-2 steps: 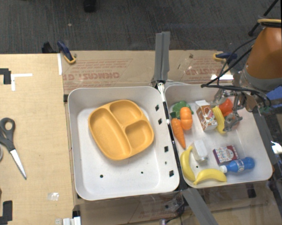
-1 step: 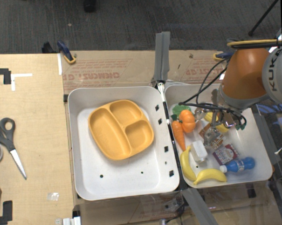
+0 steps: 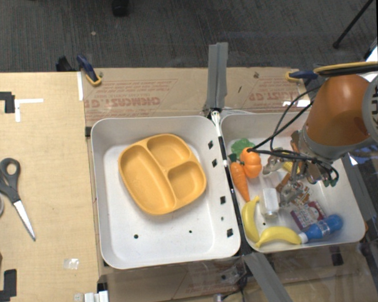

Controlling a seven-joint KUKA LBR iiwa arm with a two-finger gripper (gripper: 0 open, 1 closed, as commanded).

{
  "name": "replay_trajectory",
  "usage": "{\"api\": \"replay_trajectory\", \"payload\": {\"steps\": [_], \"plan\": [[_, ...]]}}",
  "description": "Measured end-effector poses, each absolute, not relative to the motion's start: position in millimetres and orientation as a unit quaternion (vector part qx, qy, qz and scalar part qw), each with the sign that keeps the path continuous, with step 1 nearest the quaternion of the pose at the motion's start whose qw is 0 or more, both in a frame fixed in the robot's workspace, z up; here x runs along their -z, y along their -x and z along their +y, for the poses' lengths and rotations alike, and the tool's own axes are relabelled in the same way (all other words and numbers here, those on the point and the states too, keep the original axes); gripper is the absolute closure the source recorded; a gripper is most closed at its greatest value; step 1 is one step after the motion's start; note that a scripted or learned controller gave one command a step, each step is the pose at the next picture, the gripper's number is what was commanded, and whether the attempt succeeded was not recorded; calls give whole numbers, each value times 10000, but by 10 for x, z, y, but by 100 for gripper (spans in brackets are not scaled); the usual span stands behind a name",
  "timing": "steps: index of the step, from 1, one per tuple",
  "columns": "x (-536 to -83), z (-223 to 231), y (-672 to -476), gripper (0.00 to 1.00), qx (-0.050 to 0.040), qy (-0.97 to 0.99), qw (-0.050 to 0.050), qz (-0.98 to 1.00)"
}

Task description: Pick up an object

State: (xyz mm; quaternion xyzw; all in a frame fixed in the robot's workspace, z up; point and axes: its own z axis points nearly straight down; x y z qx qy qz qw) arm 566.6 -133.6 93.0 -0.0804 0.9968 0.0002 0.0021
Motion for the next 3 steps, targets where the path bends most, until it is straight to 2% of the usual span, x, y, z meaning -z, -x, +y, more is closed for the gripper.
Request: {"api": "replay_trajectory", "payload": {"steps": [1,2,3], "plan": [[-977,-948,-6294,0,27,938,78,9956],[-946,-1253,-6182,0,7,1439,34,9896],[-944,-1796,-5881,0,9,2087,29,9780]]}}
